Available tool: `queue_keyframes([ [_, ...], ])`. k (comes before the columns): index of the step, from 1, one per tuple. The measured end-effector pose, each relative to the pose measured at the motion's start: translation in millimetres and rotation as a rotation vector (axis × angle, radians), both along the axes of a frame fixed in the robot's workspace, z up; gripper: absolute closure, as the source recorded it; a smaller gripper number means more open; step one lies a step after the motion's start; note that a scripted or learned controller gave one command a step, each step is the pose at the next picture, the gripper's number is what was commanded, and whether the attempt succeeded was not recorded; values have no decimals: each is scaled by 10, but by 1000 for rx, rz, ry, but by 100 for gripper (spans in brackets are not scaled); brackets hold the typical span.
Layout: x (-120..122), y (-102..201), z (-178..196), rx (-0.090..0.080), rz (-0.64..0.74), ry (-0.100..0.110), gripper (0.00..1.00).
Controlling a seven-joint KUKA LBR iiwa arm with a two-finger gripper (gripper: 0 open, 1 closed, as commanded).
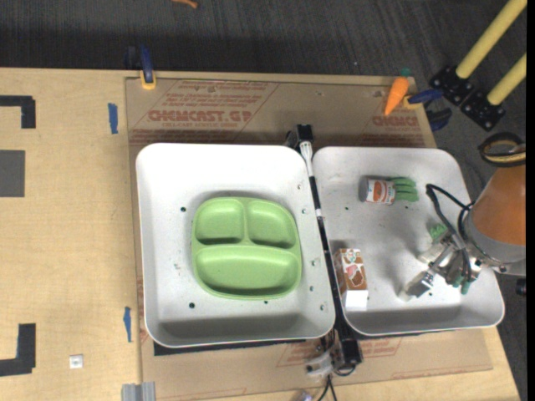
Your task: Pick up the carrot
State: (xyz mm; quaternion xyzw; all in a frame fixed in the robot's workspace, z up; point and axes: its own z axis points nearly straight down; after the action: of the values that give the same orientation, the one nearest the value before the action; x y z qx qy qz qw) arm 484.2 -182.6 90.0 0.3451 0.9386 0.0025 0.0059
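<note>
The carrot (395, 96) is a small orange toy with a green top. It lies on the brown board behind the right bin (393, 161), outside its far rim. My gripper (440, 284) is low in the near right corner of that bin, far from the carrot. Its fingers stand apart with nothing between them, so it is open. The orange band of the arm (504, 215) rises just to its right.
In the right bin a red and white can (379, 191) lies beside a green item (405, 189), and a brown and white carton (352, 276) rests near the left wall. The left bin (167, 182) holds a green divided plate (247, 246). Yellow poles (498, 27) stand at the back right.
</note>
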Motion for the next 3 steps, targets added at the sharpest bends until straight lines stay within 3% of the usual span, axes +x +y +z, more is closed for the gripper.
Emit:
queue_keyframes([
  [1,1,629,12,-6,-69,-3,0],
  [2,15,497,5,2,94,-5,0],
  [3,-2,-254,-3,-3,176,0,0],
])
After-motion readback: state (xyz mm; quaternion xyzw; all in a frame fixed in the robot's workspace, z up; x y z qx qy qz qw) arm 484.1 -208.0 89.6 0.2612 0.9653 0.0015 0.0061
